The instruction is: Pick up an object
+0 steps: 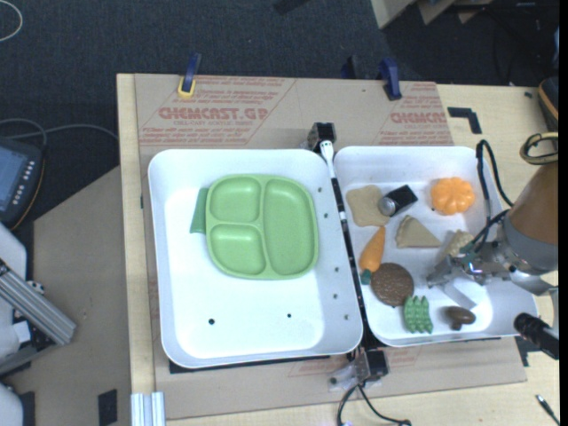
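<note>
Gripper (454, 267) apparently over right bin (497, 328)

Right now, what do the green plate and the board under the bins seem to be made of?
The green plate looks like moulded plastic: even matte colour, rounded compartments. The board looks like brown cardboard or paper-covered sheet, with printed red lettering; which one is unclear.

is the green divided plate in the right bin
No, the green divided plate lies in the left bin, while the right bin holds the small items.
</note>
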{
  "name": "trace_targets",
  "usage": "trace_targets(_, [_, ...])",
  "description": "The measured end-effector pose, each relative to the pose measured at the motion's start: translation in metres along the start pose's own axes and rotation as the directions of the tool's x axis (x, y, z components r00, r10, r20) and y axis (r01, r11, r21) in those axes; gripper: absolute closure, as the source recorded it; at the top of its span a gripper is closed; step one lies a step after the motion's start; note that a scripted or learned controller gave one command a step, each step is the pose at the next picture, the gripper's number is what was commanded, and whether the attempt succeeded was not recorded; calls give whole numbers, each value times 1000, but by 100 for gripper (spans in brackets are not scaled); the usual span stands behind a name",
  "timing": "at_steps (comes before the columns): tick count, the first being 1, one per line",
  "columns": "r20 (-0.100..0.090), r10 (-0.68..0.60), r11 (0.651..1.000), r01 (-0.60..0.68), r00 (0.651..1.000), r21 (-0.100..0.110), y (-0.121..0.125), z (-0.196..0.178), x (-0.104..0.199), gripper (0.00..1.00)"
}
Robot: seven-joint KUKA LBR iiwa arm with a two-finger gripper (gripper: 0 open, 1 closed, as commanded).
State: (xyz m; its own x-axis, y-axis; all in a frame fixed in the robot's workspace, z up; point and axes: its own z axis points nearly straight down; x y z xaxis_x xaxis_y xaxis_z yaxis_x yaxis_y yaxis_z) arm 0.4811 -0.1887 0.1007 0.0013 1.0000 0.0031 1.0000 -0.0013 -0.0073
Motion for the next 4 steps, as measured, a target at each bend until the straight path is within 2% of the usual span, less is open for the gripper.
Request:
trace_targets(1, [1, -1, 1000, 1, 1000, -3, 0, 17, 1, 0])
trace_targets(2, [3, 0, 1000, 0, 1000, -7, 0, 6, 0, 100])
trace_targets(3, [6, -3, 1000, 3, 1000, -13, 9, -42, 4, 100])
trace_targets(4, [7, -3, 1000, 3, 1000, -16, 10, -105, 8, 100])
